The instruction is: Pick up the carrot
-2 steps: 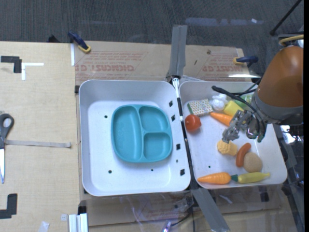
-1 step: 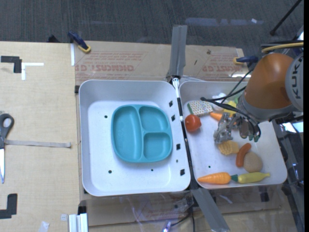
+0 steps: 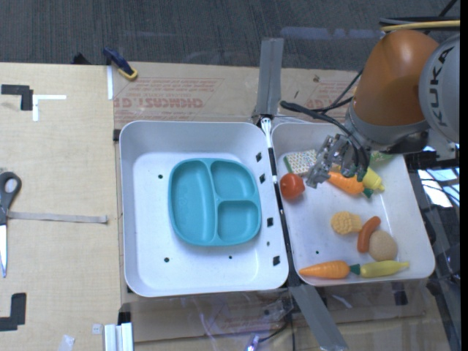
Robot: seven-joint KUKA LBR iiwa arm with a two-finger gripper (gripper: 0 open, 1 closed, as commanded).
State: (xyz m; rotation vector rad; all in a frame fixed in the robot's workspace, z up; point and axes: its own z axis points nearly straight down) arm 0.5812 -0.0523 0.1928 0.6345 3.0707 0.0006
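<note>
Carrot [image 3: 325, 270]: lies flat in the right bin [image 3: 417, 218], near its front wall, long axis approx. left-right, pointed tip to the left, blunt end to the right. Just beside that blunt end, maybe touching, is a yellow-green veg piece [image 3: 380, 268] in line w/ it. Behind them: a beige egg-like piece [image 3: 382, 246], a red sausage [image 3: 368, 233] tilted, and a yellow knobbly piece [image 3: 345, 223]. None of these cover the carrot from above.

A 2nd carrot [image 3: 346, 183] sits at the back of the same bin, right under the claw [image 3: 333, 168], tilted, w/ a yellow piece [image 3: 372, 180] at its right end. Red tomato [image 3: 292, 186] by the bin's left wall; a checked piece [image 3: 300, 160] behind it.

Claw hangs over the back of the bin, well apart from the front carrot; open or closed, can't tell.

Left bin [image 3: 139, 218] has a teal divided plate [image 3: 216, 201]. Scissors [image 3: 6, 210] on the desk [image 3: 58, 232], far left.
</note>
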